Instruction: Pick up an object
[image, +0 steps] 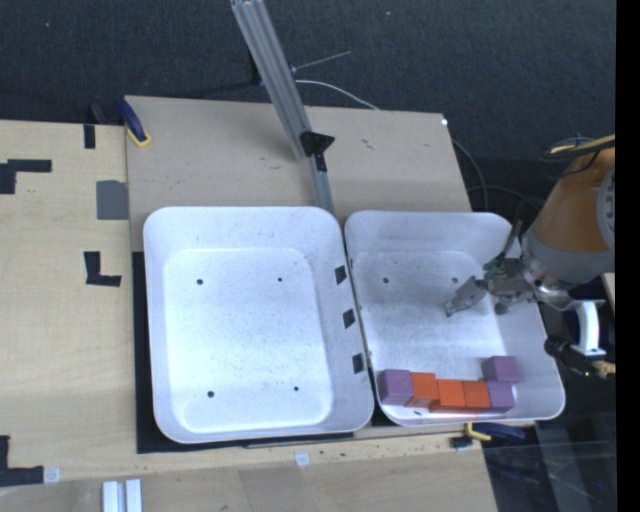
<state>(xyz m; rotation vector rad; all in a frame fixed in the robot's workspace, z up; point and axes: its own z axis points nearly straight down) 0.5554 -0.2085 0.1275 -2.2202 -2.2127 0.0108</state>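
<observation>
Camera view: blocks (452, 390) well below hand (480, 297), untouched.

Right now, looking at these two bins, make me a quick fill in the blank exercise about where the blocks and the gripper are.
1. The purple and orange blocks lie in the ____ bin of the camera view.
2. The blocks sit along that bin's ____ edge.
3. The gripper is over the right bin, apart from the blocks and holding ____.
4. The blocks between the purple ones are coloured ____.

Missing words: right; near (bottom); nothing; orange
</observation>
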